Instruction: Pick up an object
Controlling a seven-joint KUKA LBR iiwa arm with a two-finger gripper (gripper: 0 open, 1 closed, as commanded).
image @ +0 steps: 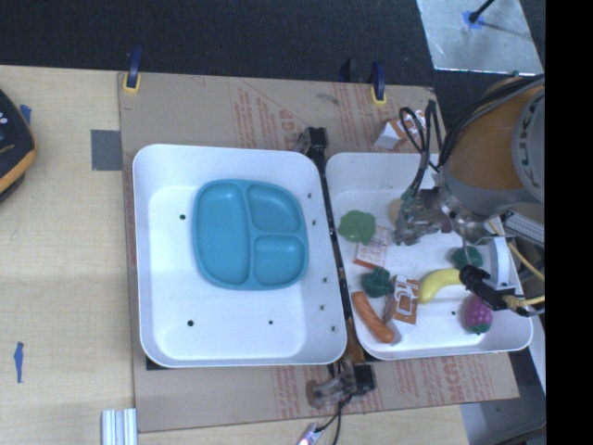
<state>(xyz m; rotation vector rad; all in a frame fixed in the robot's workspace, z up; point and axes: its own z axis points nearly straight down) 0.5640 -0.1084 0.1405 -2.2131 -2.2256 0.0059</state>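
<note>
My gripper (410,222) hangs over the back middle of the right bin (445,349), with the grey and orange arm coming in from the right. Just left of it lies a green leafy toy (357,225). A small red and white card (372,253) lies in front of that. Nearer the front are a dark teal toy (376,283), a brown packet (405,301), an orange sausage-shaped toy (373,317) and a yellow banana (438,284). A purple toy (477,315) rests in the front right corner. Nothing shows between my fingers.
The left bin (148,248) holds a blue divided plate (248,233). Both bins sit on a cardboard sheet (232,100) clamped to the wooden bench. A second teal piece (471,256) lies by the right bin's right wall, partly under the arm.
</note>
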